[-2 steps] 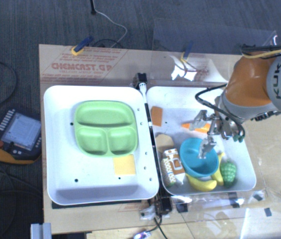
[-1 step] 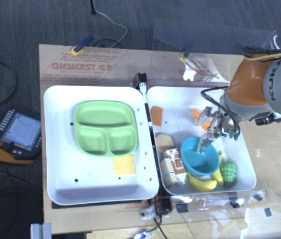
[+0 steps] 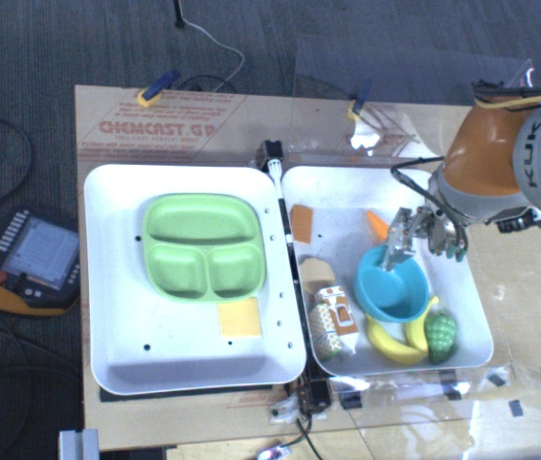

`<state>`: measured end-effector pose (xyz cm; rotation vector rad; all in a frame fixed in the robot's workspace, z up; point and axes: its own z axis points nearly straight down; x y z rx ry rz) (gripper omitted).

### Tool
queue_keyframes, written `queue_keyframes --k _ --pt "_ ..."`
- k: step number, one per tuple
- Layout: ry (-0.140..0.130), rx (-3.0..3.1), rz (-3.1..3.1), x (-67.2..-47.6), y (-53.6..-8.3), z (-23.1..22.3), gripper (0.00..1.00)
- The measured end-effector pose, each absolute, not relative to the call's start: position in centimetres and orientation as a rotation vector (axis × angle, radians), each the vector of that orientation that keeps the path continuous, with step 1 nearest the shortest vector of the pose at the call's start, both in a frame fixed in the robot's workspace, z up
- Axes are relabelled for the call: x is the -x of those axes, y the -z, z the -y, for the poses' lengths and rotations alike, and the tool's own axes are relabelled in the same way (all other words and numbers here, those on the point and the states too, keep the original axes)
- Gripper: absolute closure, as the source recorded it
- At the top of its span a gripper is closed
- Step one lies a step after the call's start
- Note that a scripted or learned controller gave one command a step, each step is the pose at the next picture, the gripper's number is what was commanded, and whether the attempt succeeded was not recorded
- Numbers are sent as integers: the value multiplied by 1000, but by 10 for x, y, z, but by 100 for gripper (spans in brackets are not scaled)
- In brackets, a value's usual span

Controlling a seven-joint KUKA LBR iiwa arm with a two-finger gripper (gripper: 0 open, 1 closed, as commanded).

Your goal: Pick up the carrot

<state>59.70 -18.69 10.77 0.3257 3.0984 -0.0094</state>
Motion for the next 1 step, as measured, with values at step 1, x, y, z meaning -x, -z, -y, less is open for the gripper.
queue_keyframes --k 1 --pt "2 -372 -3106 -567 -191 158 100"
